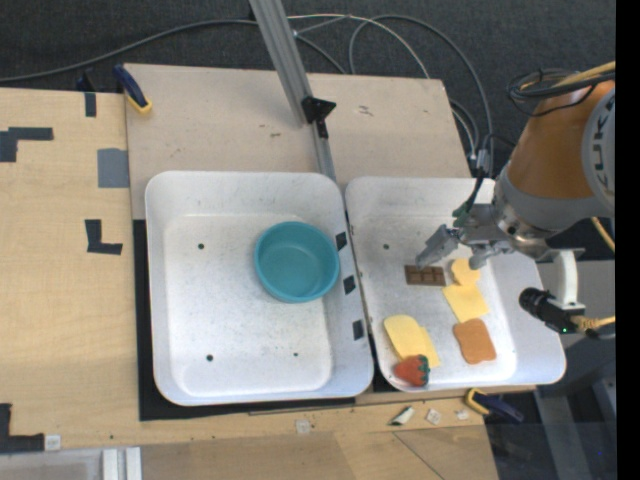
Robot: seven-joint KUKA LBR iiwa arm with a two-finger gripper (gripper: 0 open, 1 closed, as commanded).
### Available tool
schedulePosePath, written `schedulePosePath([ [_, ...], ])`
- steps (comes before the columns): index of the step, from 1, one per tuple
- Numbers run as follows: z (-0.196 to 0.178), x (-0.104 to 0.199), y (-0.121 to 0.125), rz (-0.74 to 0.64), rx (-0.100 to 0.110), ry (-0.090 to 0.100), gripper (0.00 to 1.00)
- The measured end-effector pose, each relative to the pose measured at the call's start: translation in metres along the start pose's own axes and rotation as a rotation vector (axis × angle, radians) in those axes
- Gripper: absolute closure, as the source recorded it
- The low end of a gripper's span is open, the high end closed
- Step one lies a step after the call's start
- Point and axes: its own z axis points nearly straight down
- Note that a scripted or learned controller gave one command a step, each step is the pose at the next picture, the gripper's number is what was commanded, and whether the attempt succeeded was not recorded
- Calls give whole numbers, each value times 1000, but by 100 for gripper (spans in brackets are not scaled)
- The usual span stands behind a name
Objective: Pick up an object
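My gripper (455, 252) hangs open over the right bin (400, 208), its two fingers spread apart with nothing between them. A brown chocolate bar (424, 275) lies just below and left of the left finger. A small yellow piece (463, 271) sits under the right finger, with a larger yellow slice (466, 300) below it. Toward the front of that bin lie an orange piece (475, 341), a yellow block (408, 335) and a red strawberry (411, 370).
The left bin (190, 268) holds a teal bowl (296, 260). A grey metal pole (290, 58) slants down to the bins' back edge. Cables run across the dark floor behind the bench. A yellow-blue clamp (134, 90) sits at the back left.
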Motion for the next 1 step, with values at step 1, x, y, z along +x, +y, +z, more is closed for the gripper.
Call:
schedulePosePath([
  [1,0,0,0,0,0,0,0],
])
